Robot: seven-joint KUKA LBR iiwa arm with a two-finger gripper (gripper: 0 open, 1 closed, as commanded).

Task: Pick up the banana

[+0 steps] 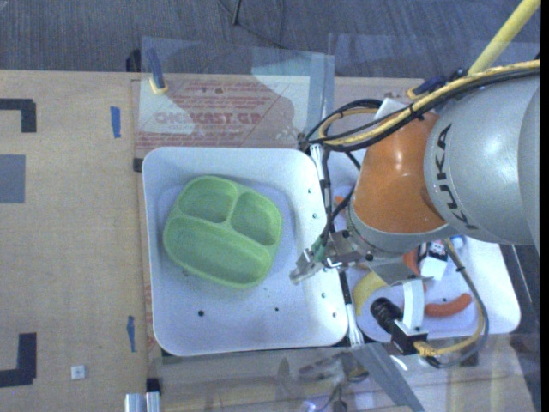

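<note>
Arm [463, 161] took up the right side of the frame, its orange band hanging over the right bin [506, 303]. Left bin [232, 333] sat centre frame, with a green divided plate [225, 230] in its upper left part. Gripper [307, 266] hung at the left bin's right edge, near the seam between the two bins, nothing visibly between its tips. Couldn't tell if the tips were apart or together; too small and cluttered there. Banana [371, 287] looked like the yellow shape in the right bin, mostly hidden under the wrist, to the right of and slightly below the gripper, near but apart. An orange item [448, 307] lay further right. My read: pick not done; reach, close and lift all left.
</note>
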